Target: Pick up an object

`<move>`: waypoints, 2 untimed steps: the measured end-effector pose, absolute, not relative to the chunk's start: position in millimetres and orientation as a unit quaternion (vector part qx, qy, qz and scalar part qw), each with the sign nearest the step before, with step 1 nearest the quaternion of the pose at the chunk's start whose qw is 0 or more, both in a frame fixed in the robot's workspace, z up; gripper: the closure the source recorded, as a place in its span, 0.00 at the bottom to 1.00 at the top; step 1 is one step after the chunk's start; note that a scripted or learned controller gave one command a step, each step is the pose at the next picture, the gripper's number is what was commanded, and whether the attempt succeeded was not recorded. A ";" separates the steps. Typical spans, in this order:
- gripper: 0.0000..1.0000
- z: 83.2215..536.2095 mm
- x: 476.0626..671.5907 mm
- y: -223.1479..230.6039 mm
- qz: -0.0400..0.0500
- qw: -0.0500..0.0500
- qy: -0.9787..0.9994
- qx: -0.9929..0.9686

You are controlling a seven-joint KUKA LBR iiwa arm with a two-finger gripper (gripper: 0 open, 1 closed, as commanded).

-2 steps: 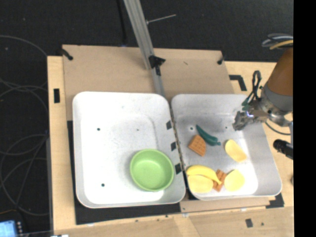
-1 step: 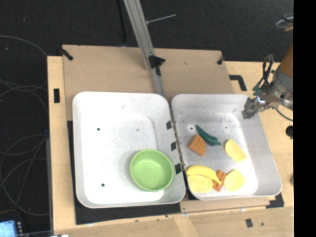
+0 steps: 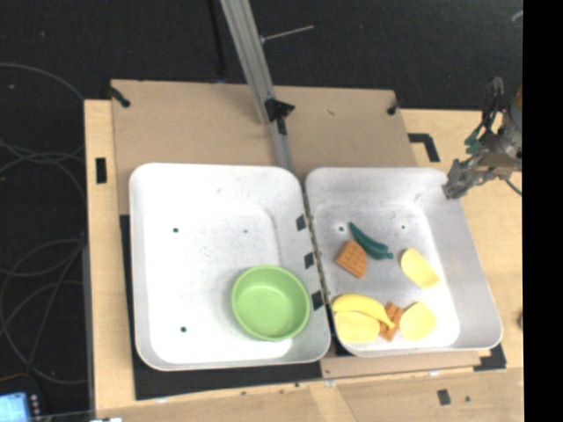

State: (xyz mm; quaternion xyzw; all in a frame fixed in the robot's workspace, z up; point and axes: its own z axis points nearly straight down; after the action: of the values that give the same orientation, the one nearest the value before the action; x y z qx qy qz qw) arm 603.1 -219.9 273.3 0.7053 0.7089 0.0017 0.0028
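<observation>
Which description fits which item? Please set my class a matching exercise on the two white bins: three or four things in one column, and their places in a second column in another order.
Things:
1. green bowl
2. dark green pepper
3. orange waffle piece
4. gripper

Places:
A. right bin, just left of the pepper
B. over the right bin's far right corner
C. left bin, near right corner
D. right bin, towards the middle

Pairs: 1-C, 2-D, 3-A, 4-B

You are looking at a robotics lab bench: two shallow white plastic bins (image 3: 220, 200) sitting on a plywood board (image 3: 334, 117), loose black cables (image 3: 44, 236) trailing alongside.
</observation>
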 end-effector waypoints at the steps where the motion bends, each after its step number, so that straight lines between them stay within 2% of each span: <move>1: 1.00 279.6 609.2 -166.2 0.001 0.000 0.710 0.704; 2: 1.00 276.8 601.0 -114.4 0.001 0.000 0.709 0.705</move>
State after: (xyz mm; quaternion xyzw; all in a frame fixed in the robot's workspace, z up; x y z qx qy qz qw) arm 601.0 -114.4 276.8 0.7048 0.7094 0.0005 0.0001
